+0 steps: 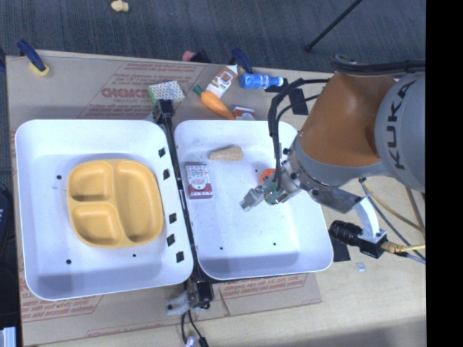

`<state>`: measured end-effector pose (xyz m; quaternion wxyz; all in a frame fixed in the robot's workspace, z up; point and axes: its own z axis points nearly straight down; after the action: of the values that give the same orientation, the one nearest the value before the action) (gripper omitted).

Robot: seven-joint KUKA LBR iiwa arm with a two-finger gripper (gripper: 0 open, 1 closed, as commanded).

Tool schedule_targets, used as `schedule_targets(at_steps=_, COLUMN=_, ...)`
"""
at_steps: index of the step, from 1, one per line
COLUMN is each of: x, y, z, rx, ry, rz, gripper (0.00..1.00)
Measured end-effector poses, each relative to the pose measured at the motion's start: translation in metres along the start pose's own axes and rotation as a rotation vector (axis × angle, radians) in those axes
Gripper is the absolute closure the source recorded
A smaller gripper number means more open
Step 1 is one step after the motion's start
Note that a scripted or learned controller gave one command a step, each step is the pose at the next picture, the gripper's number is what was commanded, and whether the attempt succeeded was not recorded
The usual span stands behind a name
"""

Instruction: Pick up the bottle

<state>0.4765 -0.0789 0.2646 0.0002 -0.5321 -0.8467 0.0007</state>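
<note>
Two shallow white plastic bins side by side on bench.
Left bin (32, 215): holds one yellow three-compartment plastic tray (114, 202), lying flat near centre.
Right bin (246, 255): holds small red-and-white flat packet (198, 180) near left wall, tan bread-shaped piece (226, 153) towards far wall.
Grey two-finger gripper (252, 199) low over right bin floor, right of centre; finger opening not discernible, nothing visibly gripped.
White-and-orange bottle (221, 82) outside bins, on cardboard beyond right bin's far wall, well apart from gripper
</note>
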Motion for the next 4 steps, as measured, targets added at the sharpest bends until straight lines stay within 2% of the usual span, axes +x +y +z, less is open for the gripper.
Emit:
schedule_targets(at_steps=1, x=0.041, y=0.019, z=0.073, rx=0.002, ry=0.003, rz=-0.271, gripper=1.00)
schedule_targets(at_steps=2, x=0.087, y=0.041, z=0.073, rx=0.003, ry=0.004, rz=-0.391, gripper=1.00)
schedule_targets(at_steps=3, x=0.166, y=0.079, z=0.071, rx=0.000, ry=0.001, rz=-0.377, gripper=1.00)
schedule_targets(at_steps=4, x=0.111, y=0.054, z=-0.018, rx=-0.001, ry=-0.001, rz=-0.412, gripper=1.00)
